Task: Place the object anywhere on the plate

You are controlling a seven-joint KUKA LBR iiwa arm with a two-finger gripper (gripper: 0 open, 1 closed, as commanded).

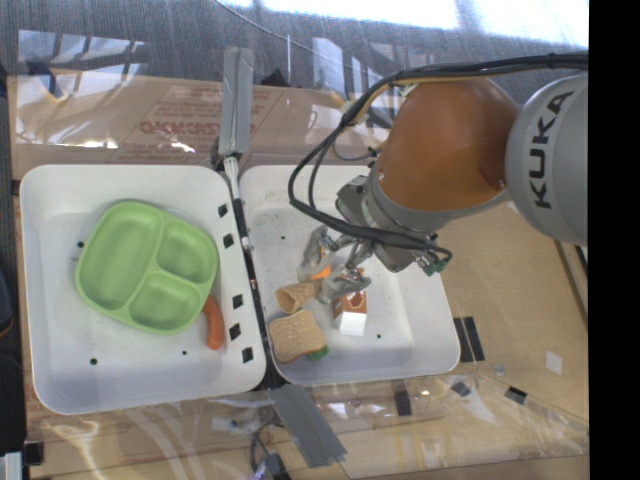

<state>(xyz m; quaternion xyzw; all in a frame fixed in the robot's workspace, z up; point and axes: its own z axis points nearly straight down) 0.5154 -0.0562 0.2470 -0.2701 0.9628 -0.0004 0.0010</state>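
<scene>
One green plate (147, 265), three compartments, in left bin (40, 298). One carrot (214, 325) just beside plate's lower right rim, off it. Right bin (425, 340): one cone (295, 295), one sandwich (297, 337), one white block (351, 322). Gripper (335, 268) low there; finger state: cannot tell. Brown cardboard bench (120, 118).

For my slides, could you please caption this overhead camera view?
KUKA arm's gripper down among toy foods in the right bin; green divided plate and a carrot lie in the left bin.
</scene>
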